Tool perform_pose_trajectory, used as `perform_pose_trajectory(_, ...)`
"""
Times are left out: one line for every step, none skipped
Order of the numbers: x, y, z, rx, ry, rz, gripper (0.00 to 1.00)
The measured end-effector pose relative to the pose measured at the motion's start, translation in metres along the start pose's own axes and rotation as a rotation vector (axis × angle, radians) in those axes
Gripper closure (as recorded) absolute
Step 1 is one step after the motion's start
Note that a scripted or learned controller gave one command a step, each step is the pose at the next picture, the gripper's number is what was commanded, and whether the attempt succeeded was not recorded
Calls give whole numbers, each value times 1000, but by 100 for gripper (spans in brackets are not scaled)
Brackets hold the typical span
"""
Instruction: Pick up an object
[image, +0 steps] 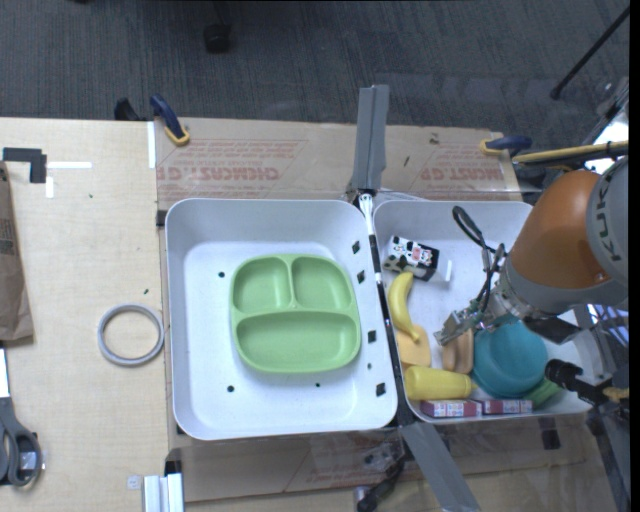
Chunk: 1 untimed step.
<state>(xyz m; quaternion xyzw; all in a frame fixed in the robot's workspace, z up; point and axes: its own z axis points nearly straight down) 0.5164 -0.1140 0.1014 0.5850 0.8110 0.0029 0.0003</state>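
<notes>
Objects for picking are gathered in the right bin (440, 208): a banana (400, 302) lying lengthwise near the bin's left wall, a yellow block (436, 381) below it, a tan piece (414, 348) between the 2, a teal bowl (510, 358) toward the lower right, a flat pink and white box (470, 407) along the near wall, and a small black and white item (413, 256) near the far left corner. A black looped utensil (470, 227) is seen at the back of that bin.

The hand (462, 326) is placed low inside the right bin, just left of the teal bowl and just above a tan, rounded object (457, 352). Nothing can be seen clamped in the hand, and the width of its opening cannot be told. The grey arm with its orange band (560, 235) is extended over the bin's right side.

In the left bin (190, 300), 1 green divided plate (295, 313) is laid flat near the middle. On the bench (80, 250), a grey ring (131, 333) is placed left of the bins, and scissors (18, 450) are seen at the lower left edge.
</notes>
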Motion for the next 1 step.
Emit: perform_pose_trajectory(51,18,-160,6,-5,-7,100)
